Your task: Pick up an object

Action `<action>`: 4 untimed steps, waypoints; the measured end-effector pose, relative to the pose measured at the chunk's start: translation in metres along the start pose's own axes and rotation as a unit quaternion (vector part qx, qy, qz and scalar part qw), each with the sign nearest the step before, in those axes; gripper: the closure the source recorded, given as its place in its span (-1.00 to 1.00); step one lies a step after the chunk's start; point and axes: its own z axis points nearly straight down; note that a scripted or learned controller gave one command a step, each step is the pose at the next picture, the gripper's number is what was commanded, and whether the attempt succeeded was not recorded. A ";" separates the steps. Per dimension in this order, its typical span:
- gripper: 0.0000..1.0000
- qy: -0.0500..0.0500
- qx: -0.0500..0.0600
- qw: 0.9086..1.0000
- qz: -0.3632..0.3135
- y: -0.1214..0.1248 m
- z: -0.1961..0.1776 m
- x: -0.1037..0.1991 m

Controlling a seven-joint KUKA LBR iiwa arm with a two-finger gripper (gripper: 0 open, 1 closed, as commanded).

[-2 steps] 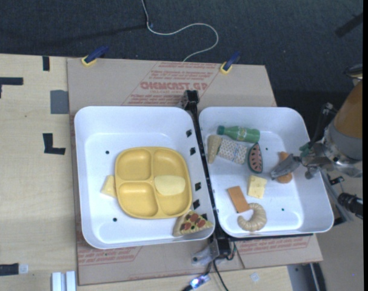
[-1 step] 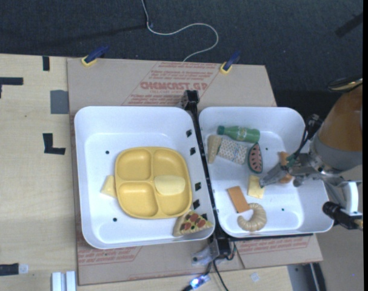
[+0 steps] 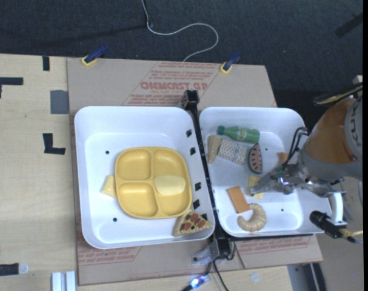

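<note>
Just one camera here, mounted up above the table [image 3: 26, 162] and looking down at a bit of a slant, so the far side with the dark floor [image 3: 62, 11] and a thin white cable [image 3: 184, 32] sits at the top of the view. It's pulled back enough to fit both white bins, the left bin [image 3: 90, 174] and right bin [image 3: 287, 117], with cardboard [image 3: 171, 80] underneath. The arm [image 3: 335, 138] pokes in from the right edge.
</note>
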 end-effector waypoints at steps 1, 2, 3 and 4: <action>1.00 -0.001 -0.002 1.000 0.000 0.001 -0.013 0.000; 1.00 -0.001 -0.003 1.000 0.000 0.002 -0.055 0.001; 1.00 -0.001 -0.004 1.000 0.000 -0.006 -0.100 -0.001; 1.00 -0.001 -0.004 1.000 0.000 -0.005 -0.141 0.000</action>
